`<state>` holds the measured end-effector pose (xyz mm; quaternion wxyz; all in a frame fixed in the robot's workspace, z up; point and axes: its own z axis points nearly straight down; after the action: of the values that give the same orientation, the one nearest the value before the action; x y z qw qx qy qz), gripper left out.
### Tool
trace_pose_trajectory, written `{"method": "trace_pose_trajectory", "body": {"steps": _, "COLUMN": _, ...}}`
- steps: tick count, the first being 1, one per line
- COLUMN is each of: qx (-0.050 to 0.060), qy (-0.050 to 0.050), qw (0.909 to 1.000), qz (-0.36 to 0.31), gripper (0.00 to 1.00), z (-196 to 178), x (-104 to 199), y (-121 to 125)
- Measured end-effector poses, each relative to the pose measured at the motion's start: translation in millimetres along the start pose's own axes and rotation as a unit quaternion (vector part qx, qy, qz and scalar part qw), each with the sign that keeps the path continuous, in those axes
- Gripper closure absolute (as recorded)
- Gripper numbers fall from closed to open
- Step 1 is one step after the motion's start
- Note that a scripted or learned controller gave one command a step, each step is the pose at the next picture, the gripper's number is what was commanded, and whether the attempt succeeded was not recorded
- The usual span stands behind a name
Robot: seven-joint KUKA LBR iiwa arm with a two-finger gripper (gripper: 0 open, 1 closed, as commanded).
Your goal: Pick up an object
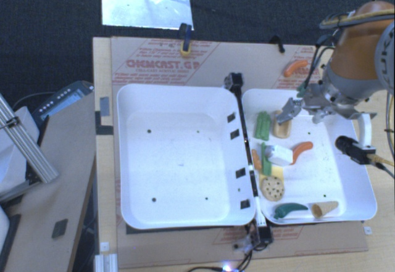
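Target candidates lie in the right bin point(345, 200): green piece point(263, 124), tan piece point(282, 128), orange piece point(302, 150), round cookie point(272, 188), dark green piece point(290, 209), cone point(325, 208). Claw point(303, 110) hovers over the bin's upper part, just beside the tan piece; open or closed: cannot tell. Nothing seen gripped. Risk: items crowd near the divider, so a descent could catch two or clip the bin wall. Left bin point(179, 160) sits alongside on the counter point(102, 79).

Arm point(364, 42) cropped at right edge
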<state>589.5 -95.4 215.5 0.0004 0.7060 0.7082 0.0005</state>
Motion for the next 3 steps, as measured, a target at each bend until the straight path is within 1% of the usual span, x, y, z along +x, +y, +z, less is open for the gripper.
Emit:
{"method": "trace_pose_trajectory", "body": {"steps": 1, "qx": 0.004, "qy": 0.0, "qw": 1.0, "qz": 0.004, "gripper": 0.0, "z": 84.3, "x": -49.3, "y": -41.2}}
{"method": "trace_pose_trajectory", "body": {"steps": 2, "qx": -0.008, "qy": -0.002, "qw": 1.0, "qz": 0.001, "gripper": 0.0, "z": 111.0, "x": -31.0, "y": -31.3}}
{"method": "trace_pose_trajectory", "body": {"steps": 3, "qx": -0.01, "qy": -0.001, "qw": 0.9999, "qz": 0.0, "gripper": 1.0, "z": 100.4, "x": -29.5, "y": -29.3}}
